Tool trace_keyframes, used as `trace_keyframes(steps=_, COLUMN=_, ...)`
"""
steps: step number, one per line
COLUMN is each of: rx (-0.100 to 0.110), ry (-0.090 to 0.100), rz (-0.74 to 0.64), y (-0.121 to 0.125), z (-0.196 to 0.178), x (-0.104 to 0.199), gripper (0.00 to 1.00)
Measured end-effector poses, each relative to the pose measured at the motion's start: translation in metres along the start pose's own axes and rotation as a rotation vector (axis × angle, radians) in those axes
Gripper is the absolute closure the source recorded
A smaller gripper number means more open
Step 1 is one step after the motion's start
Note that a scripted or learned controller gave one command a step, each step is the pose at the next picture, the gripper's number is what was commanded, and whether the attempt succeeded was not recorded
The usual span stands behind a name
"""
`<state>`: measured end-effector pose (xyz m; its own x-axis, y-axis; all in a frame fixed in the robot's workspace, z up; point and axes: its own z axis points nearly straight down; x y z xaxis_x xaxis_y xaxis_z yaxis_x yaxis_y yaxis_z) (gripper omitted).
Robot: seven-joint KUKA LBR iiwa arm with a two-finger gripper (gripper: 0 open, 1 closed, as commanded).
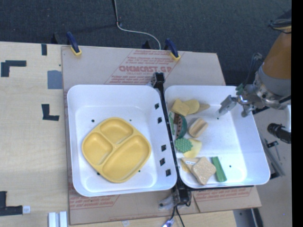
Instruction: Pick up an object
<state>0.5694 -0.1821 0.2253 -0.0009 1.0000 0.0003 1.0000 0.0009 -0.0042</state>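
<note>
The right bin (259,148) holds several toy food pieces along its left side. Among them are yellow chips (185,107), a tan bread roll (197,126), a green mesh piece (182,144), a toast slice (203,170) and a green stick (218,169). My gripper (236,107) hovers over the bin's upper right corner, open with nothing between its fingers. One grey finger (226,104) points down-left toward the bin floor. The nearest pieces lie well to its left.
A yellow divided plate (117,149) fills much of the left bin (72,126). A black divider strip (163,126) runs between the bins. Blue clamps (72,42) pin the cardboard sheet at the back. The right bin's middle and right floor is bare white.
</note>
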Motion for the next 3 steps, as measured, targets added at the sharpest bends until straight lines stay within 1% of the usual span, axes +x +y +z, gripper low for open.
trace_keyframes(steps=1, rx=-0.003, ry=0.0, rz=0.0, y=0.023, z=0.13, x=0.062, gripper=0.0)
trace_keyframes(steps=2, rx=0.006, ry=0.001, rz=-0.001, y=0.021, z=0.125, x=0.063, gripper=1.0)
trace_keyframes(steps=3, rx=-0.007, ry=0.003, rz=-0.008, y=0.022, z=0.038, x=0.138, gripper=1.0)
